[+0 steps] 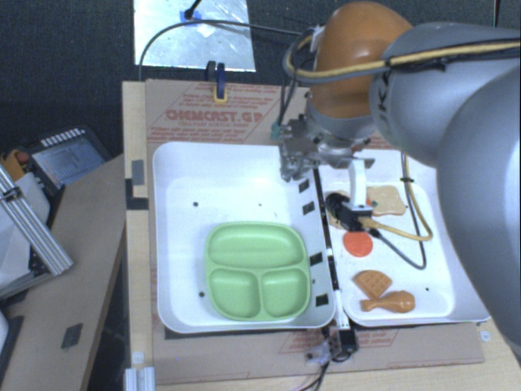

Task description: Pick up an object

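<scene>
1. Camera view: the gripper (326,177) is seen hanging over the strip where the two white bins meet, near their far edges, beneath the arm's orange band (354,55).
2. Whether the gripper is wide, narrow or holding something cannot be told; nothing is seen gripped in it.
3. A dark part of the tool is seen reaching down to just beside the red disc (358,243), which lies in the right bin (440,296) near its left edge, about midway along it.
4. A tan toast-like piece (389,200) is seen beyond the disc, toward the far edge of the right bin.
5. A waffle-patterned piece (372,283) and a toy drumstick (391,302) are found close together toward the near edge of the right bin, the drumstick being nearer that edge.
6. A cable (411,239) is looped across the floor of the right bin, to the right of the disc.
7. A green divided tray (258,269) is set in the left bin (183,218), in its near right corner, well apart from the food pieces.
8. The grey arm (464,120) is seen covering the right side of the right bin.
</scene>
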Controlling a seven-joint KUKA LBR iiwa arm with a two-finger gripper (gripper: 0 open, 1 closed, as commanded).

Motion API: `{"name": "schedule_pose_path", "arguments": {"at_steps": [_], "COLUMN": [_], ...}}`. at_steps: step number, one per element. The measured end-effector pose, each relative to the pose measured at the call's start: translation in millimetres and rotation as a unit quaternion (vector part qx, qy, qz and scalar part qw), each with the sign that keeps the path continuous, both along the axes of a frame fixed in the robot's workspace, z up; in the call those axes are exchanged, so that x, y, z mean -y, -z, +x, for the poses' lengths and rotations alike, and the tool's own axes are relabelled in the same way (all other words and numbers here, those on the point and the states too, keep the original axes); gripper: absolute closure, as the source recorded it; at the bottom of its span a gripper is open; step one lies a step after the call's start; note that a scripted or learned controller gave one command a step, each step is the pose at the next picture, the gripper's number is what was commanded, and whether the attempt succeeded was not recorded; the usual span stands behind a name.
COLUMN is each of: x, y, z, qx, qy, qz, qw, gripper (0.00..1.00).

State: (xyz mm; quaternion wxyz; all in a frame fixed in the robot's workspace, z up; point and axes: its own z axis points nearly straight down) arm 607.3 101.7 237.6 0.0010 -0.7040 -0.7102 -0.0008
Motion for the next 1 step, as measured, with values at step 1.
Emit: {"name": "schedule_pose_path", "arguments": {"at_steps": [1], "x": [3.2], "y": [-0.3], "z": [0.6], "qx": [0.0], "qy": [0.002], "qz": [-0.0011], "qw": [1.0], "gripper": [0.0]}}
